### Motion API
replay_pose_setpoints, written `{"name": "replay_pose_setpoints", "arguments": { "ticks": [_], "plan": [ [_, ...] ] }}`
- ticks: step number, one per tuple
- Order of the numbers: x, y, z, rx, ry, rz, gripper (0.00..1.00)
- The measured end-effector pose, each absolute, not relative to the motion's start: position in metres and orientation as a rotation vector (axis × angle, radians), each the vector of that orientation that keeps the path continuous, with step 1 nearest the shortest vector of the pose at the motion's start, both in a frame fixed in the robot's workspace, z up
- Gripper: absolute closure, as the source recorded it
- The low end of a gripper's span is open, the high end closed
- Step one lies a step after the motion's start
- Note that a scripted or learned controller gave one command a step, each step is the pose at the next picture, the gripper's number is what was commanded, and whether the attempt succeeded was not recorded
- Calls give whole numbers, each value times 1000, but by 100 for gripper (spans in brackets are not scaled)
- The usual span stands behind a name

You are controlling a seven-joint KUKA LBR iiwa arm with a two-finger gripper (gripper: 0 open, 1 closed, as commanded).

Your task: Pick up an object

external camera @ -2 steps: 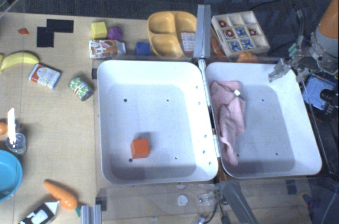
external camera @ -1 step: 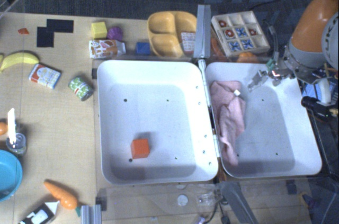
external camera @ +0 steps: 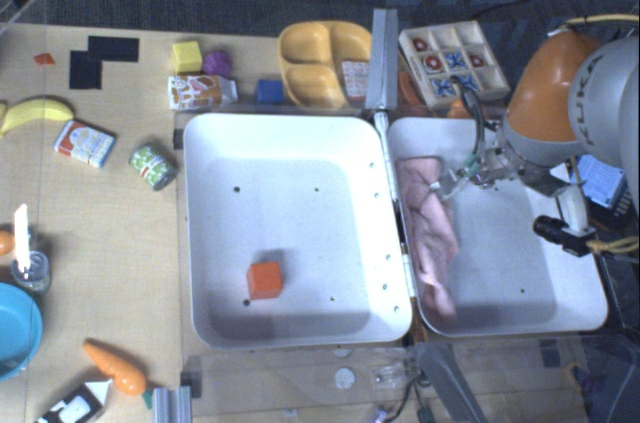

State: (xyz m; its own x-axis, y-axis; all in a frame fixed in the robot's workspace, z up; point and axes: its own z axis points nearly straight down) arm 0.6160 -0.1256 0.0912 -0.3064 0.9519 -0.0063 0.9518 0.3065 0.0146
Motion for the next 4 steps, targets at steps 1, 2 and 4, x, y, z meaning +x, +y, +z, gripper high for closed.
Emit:
{"name": "replay_pose_setpoints", "arguments": {
  "ticks": [1,2,4],
  "plan": [
    [668,-103,90,1679,2660,-12,0],
    [625,-105,90,1520,2736,8,0],
    [595,-89,90,1340,2825,7,0]
  ]
}}
